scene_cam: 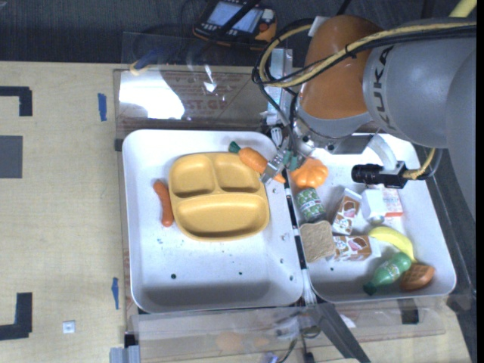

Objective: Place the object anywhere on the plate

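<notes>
Nearest, in the right bin (442, 271), lie a green bottle (387, 271), a brown piece (417, 277), a banana (392, 240) and a slice of bread (318, 240). In the left bin (144, 225) the yellow divided plate (218, 195) has a sausage (164, 202) just left of it. The gripper (278, 162) hangs over the plate's far right corner, beside a carrot (252, 158) that it may be pinching, though how far its fingers are parted I cannot tell.
</notes>
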`<action>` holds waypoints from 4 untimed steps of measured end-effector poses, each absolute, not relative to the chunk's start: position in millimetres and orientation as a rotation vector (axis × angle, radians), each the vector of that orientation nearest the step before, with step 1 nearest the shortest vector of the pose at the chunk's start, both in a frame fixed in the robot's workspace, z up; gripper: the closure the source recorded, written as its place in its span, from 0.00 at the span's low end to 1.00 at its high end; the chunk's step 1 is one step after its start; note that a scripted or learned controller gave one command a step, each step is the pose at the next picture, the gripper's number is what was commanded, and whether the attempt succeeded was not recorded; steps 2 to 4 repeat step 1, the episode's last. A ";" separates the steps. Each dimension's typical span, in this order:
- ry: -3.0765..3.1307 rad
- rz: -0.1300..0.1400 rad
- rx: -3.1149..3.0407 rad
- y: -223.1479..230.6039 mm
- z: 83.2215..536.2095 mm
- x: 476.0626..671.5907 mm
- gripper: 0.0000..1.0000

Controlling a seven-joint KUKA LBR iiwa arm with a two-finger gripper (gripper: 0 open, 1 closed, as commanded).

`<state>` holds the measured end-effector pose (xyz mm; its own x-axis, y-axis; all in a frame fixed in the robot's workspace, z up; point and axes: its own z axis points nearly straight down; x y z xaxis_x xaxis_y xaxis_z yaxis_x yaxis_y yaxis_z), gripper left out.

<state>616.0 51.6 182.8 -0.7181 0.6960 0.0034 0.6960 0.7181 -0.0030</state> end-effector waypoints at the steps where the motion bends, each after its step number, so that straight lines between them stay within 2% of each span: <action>1: -2.908 0.002 -1.179 51.1 182.9 616.1 0.00; 4: -2.908 0.002 -1.179 51.1 182.9 616.1 0.00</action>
